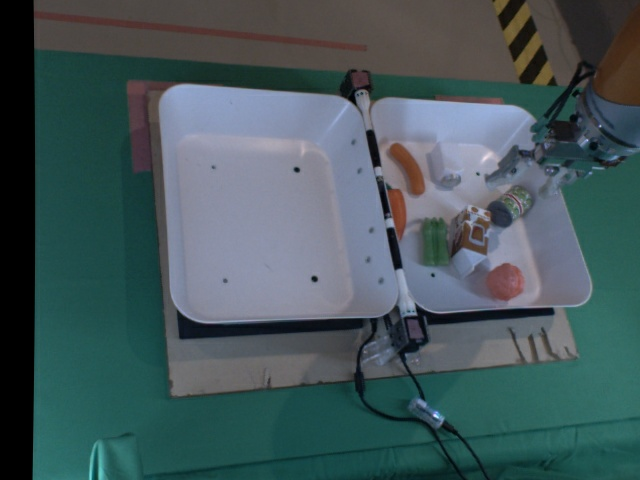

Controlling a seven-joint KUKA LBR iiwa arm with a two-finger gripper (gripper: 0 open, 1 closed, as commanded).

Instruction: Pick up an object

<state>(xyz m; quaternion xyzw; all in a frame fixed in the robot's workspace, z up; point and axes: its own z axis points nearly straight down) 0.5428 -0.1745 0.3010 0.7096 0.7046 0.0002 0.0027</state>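
A small can (511,205) lies tipped in the right bin (560,268), long axis slanting from lower left to upper right, lid toward the bin's middle. Just above it hangs the tool (528,168), fingers spread, gripping nothing. Both white bins sit on cardboard (300,373) over the green tabletop (90,268); striped floor tape (520,18) beyond.
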